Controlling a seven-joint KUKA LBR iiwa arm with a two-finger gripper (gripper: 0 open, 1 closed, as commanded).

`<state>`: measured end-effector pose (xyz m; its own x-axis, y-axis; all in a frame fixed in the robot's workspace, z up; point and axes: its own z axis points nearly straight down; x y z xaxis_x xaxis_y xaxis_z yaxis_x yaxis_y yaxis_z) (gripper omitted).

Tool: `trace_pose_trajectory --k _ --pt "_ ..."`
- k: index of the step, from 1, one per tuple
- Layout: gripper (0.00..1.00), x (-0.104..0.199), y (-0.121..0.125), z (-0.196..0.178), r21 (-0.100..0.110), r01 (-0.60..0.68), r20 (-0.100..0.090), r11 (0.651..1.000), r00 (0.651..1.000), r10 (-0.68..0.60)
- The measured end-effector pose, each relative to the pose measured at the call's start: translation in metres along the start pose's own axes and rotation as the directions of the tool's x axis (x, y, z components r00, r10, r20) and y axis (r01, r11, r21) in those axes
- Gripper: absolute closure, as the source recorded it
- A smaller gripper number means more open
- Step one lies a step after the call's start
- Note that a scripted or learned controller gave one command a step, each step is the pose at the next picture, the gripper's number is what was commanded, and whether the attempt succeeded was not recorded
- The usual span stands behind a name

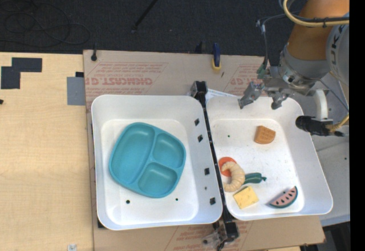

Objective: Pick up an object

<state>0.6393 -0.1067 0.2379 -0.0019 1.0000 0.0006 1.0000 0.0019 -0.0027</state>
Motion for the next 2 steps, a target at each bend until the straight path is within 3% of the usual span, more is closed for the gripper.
trace_pose_trajectory --k 1,2 --pt "0.0 -0.076 0.002 0.086 0.008 -0.006 0.002 1.0 1.0 0.006" --pt "0.0 -0.107 -0.04 0.154 0.006 -0.004 -0.001 1.0 1.0 0.004"
